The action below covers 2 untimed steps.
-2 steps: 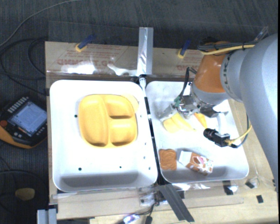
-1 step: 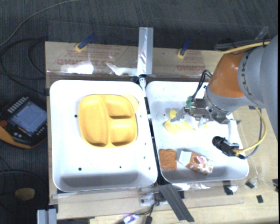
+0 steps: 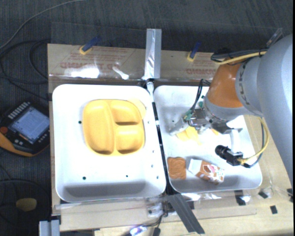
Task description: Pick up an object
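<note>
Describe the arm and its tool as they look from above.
The arm is bulky and rounded, light grey, with a broad orange band above the wrist. Black and yellow cables run along it, and a yellow cable loops to a small black fitting. The tool is a compact, dark metal cluster.

The gripper (image 3: pixel 191 123) is lowered into the right bin (image 3: pixel 250 183). A pale yellow object (image 3: pixel 188 134) lies flat directly beneath the fingertips. An orange-brown square object (image 3: pixel 176 167) lies flat well below the fingers. A tilted white-and-orange packet (image 3: pixel 209 171) rests just beside that square.
</note>
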Tool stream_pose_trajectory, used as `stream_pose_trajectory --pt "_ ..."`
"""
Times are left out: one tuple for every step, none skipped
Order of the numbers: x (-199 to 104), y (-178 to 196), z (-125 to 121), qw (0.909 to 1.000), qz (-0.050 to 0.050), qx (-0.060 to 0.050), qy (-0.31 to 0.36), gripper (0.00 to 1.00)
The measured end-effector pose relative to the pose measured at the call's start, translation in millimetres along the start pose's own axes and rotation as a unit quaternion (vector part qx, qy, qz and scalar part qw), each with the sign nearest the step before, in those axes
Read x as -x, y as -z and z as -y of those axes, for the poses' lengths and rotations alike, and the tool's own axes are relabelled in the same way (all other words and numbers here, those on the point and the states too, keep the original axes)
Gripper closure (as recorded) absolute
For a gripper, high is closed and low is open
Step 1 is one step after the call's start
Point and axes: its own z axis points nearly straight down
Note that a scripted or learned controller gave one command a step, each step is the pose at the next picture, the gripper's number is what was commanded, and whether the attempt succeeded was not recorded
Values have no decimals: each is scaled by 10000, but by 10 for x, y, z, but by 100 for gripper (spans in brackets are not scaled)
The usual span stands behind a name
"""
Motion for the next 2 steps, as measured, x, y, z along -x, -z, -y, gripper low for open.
stream_pose_trajectory --pt "-11 85 -5 10000 -14 2 3 100" --pt "-721 943 -341 9997 -12 -44 -224 100"
